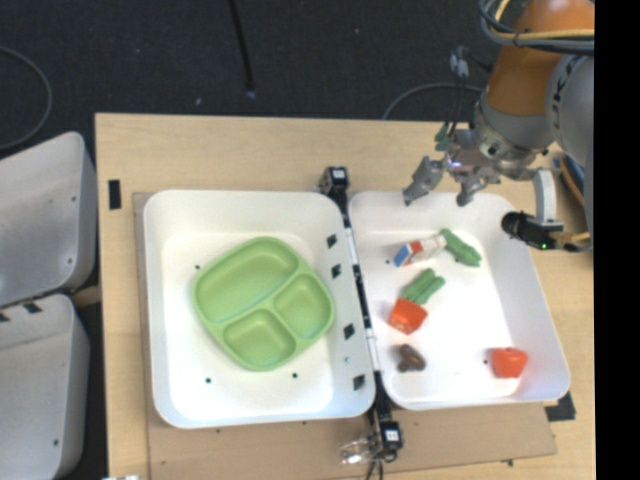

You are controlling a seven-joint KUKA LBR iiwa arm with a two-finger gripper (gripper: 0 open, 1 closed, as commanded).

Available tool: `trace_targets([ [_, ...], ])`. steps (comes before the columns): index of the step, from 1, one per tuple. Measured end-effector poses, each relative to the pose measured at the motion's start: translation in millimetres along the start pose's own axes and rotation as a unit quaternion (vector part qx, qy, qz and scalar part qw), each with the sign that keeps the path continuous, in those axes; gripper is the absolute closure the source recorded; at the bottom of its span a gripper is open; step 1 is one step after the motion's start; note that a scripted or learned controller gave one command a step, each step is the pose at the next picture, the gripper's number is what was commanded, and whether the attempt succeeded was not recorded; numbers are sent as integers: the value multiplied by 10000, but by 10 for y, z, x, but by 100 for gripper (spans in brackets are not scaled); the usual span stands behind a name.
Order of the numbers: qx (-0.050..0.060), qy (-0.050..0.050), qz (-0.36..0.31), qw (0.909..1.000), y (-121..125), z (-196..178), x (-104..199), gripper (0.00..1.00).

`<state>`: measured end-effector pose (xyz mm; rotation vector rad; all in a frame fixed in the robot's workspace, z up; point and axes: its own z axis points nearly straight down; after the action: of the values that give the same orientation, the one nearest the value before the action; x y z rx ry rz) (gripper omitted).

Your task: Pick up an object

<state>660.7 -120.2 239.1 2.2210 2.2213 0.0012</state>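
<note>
Two white bins sit side by side on the counter (pixel 120 298): the left bin (pixel 170 368) holds a green tray (pixel 262 303), the right bin (pixel 530 308) a carrot (pixel 415 303), a tube (pixel 418 251), a green piece (pixel 461 248), a brown lump (pixel 410 359) and a red block (pixel 508 362). The claw (pixel 444 190) hangs open and empty over the right bin's far edge, apart from them all.

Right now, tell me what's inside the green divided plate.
All three compartments of the green divided plate look bare. The floor of the left bin beneath it is covered, so unseen.
</note>
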Motion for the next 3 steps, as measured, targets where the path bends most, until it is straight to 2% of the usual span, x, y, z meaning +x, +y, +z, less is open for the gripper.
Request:
trace_targets([
  [1,11,-10,5,10000,-50,437,30,0],
  [2,-35,-26,12,10000,-99,990,-25,0],
  [3,-1,-6,27,10000,-106,1167,-29,0],
])
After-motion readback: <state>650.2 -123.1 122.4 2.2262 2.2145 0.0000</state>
